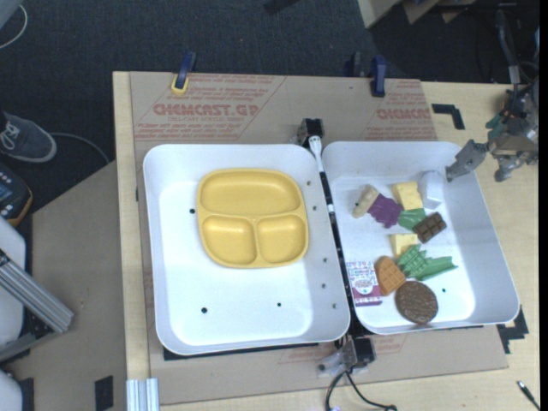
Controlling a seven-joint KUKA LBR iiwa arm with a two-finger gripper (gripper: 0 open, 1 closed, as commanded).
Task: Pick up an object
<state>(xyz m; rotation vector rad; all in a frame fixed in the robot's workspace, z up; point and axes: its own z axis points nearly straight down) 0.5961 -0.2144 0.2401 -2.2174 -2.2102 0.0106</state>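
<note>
My gripper [486, 161] hangs at the right bin's [492, 238] far right corner, its two fingers spread open with nothing between them. Just left of it lie a white piece [431, 187] and a yellow block [409, 195]. Further along that bin are a beige piece [366, 200], a purple toy [385, 211], a brown chocolate bar [430, 226], a green leafy toy [425, 265], an orange waffle [390, 274], a round brown cookie [416, 301] and a small printed card [366, 282].
The left bin [171, 255] holds a yellow three-section plate [253, 216]. A black divider [327, 212] runs between the bins. Clamps [377, 74] sit on the bench's far edge.
</note>
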